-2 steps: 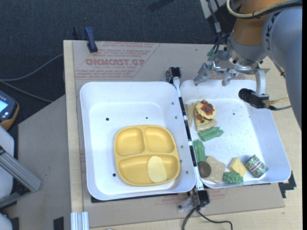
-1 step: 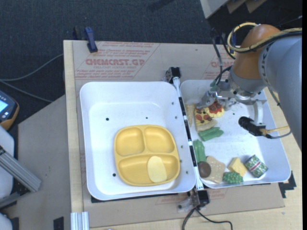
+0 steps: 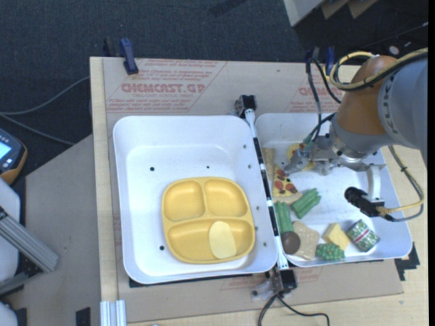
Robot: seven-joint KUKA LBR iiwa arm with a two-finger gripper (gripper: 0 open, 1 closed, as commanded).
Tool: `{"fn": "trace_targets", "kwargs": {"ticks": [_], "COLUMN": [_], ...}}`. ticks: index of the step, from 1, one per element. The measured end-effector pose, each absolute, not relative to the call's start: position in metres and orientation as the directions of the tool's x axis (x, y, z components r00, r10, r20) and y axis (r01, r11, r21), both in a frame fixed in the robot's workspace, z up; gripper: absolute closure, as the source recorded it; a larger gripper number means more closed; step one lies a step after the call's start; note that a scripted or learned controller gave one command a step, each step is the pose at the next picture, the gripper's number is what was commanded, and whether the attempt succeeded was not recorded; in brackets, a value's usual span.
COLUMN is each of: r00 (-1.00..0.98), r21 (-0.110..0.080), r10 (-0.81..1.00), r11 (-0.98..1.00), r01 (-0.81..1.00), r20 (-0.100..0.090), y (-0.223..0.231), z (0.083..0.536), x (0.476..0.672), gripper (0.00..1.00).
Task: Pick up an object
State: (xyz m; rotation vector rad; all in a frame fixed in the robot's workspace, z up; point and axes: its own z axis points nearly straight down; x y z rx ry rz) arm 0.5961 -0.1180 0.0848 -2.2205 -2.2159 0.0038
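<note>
My gripper (image 3: 304, 159) reaches down into the back left part of the right bin (image 3: 394, 246), under the grey wrist with its orange band. Just in front of it lies a toy pizza slice (image 3: 284, 185). Nearer the front are a green pea pod (image 3: 306, 201), a green cucumber (image 3: 282, 216), a brown round piece (image 3: 291, 242), a pale cracker (image 3: 306, 239), a green bumpy piece (image 3: 329, 252), a yellow cheese wedge (image 3: 336, 235) and a small green-labelled can (image 3: 363, 236). Whether anything sits in the gripper is hidden.
The left bin (image 3: 136, 148) holds a yellow divided plate (image 3: 182, 201) with a pale yellow oval (image 3: 221, 239) in its front compartment. A black clip (image 3: 247, 104) sits where the two bins meet at the back. The bench edge runs close behind both bins.
</note>
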Motion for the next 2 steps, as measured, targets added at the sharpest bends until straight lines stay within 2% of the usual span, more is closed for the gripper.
{"fn": "trace_targets", "kwargs": {"ticks": [1,2], "r00": [-0.003,-0.002], "r21": [0.005,0.005], "r10": [1.0,1.0], "r11": [0.003,0.002], "r01": [1.0,1.0], "r20": [-0.001,-0.001], "y": [-0.109,-0.11], "z": [0.085,0.098], "x": [0.642,0.642], "gripper": [0.0,1.0]}}
